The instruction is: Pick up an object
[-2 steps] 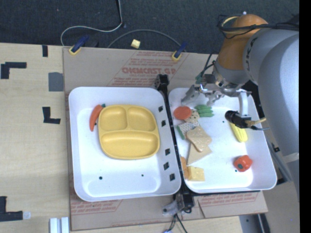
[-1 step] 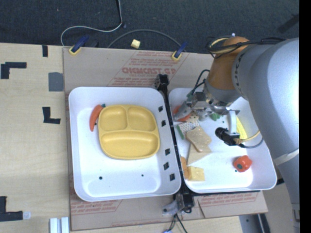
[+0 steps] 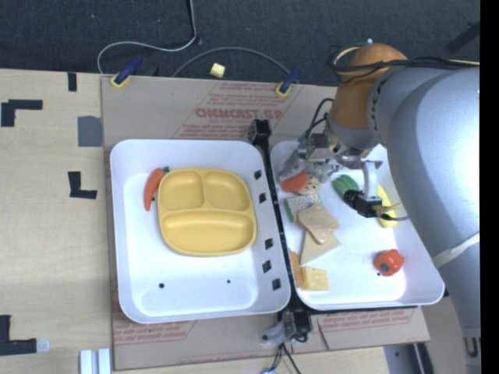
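Risk of a miss or of shoving the red piece into the bread, given the gripper low over the right bin's crowded side, spread or pinched impossible to tell.

Dark blue-grey carpeted floor up top, a pale wooden counter below, brown printed cardboard sheet clamped flat on it, even lighting.
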Robot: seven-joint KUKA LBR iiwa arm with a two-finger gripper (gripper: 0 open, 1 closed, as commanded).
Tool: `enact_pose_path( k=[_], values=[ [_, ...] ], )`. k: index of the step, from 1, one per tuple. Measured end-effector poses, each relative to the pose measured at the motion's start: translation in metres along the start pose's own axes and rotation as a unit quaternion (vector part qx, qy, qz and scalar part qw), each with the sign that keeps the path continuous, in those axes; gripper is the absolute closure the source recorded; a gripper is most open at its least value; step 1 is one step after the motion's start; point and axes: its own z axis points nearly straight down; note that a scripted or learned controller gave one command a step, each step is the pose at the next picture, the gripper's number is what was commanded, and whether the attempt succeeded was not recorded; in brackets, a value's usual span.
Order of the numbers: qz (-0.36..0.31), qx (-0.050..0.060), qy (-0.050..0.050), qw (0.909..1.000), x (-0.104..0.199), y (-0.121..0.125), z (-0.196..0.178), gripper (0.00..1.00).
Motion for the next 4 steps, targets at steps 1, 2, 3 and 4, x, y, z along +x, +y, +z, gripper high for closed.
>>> enact_pose_path(
  k=[1, 2, 3, 4],
  values=[
    [0.001, -0.003, 0.002, 1.0, -0.01, -0.004, 0.0, 0.0],
    [0.001, -0.003, 0.001, 1.0, -0.002, 0.0, 0.0, 0.0],
    [0.001, -0.003, 0.002, 1.0, -0.014, -0.004, 0.0, 0.0],
    [0.001, -0.003, 0.001, 1.0, -0.002, 0.0, 0.0, 0.0]
  ],
)
